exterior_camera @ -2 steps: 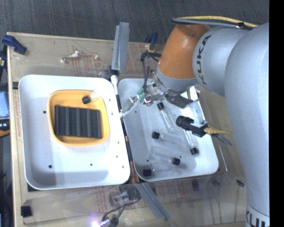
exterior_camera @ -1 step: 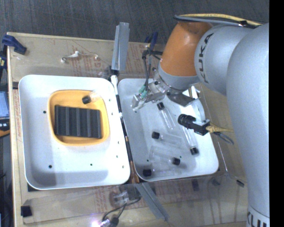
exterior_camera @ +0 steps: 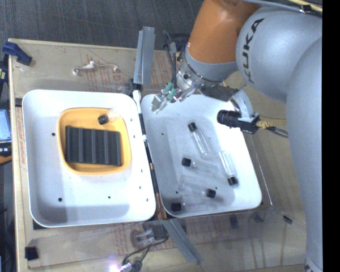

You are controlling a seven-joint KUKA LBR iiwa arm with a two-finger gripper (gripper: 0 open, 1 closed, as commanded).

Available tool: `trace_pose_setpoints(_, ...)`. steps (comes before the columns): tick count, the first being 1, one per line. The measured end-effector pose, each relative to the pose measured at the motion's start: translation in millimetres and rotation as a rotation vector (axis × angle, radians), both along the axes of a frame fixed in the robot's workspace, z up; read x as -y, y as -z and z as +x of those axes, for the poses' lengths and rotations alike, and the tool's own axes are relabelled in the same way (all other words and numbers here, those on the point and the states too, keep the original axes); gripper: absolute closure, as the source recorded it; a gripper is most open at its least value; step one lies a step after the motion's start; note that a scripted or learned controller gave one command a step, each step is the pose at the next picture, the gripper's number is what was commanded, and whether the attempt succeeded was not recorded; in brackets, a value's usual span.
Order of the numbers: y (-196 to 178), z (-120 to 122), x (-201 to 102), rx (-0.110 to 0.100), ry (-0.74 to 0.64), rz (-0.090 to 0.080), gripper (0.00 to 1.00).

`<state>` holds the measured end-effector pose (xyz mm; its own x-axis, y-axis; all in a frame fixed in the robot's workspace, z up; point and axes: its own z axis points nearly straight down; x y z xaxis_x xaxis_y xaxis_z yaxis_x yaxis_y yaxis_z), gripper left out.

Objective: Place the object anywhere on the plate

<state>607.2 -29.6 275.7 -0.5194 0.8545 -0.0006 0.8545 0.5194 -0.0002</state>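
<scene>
Clear capped vials in the right bin, plate in the left, arm above the far rim.

Four clear vials with black caps lie scattered in the right bin: one toward the far side, one near the right wall, two nearer the front. A fifth vial rests on the far rim of the yellow plate, which sits in the left bin and carries a dark ribbed insert. "KUKA" reads on the grey arm. The gripper hangs over the right bin's far-left corner; whether it is parted or grasping anything cannot be told. The bins rest on a wooden bench above dark flooring.
</scene>
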Motion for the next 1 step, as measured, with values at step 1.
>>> trace_pose_setpoints(1,0.0,0.0,0.1,0.0,0.0,0.0,0.0)
